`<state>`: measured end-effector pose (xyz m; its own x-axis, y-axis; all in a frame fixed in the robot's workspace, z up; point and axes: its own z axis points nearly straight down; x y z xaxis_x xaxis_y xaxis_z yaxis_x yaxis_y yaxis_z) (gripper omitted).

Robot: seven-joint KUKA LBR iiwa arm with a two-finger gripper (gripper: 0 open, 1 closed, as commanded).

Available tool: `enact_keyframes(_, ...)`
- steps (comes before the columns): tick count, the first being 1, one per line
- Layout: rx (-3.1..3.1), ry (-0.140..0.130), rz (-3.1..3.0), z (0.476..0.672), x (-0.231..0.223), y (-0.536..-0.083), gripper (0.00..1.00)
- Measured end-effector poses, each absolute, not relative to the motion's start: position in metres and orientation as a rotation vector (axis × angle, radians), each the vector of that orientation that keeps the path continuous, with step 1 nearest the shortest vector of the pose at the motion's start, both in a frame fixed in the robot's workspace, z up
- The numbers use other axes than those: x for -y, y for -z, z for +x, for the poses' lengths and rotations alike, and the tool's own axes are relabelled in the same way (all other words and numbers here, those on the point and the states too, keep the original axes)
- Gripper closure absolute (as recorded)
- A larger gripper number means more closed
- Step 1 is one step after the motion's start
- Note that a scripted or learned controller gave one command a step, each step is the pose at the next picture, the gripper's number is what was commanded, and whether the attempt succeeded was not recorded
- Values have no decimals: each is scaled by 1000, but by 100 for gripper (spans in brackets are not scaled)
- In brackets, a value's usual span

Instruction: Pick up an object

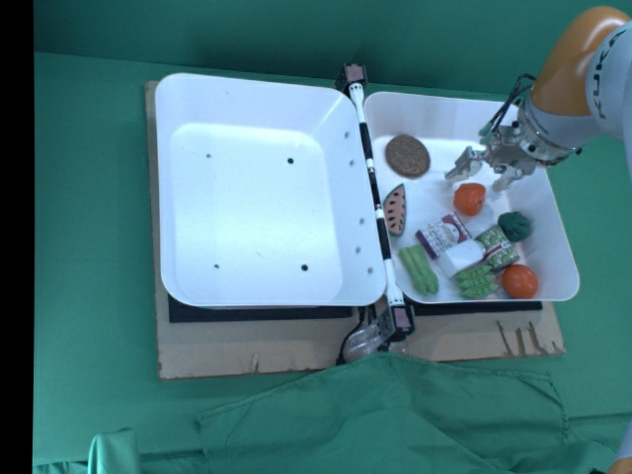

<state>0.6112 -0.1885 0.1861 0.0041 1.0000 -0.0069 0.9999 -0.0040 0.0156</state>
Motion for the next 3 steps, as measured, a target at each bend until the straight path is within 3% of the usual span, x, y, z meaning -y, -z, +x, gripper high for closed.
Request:
enact_keyframes(1, -2203, -13, 2210, 557, 144, -187, 0)
enact_keyframes(2, -2194, -20, 2209, 561, 147, -200, 100)
enact_keyframes(3, -2208, -20, 2212, 551, 161, -187, 100)
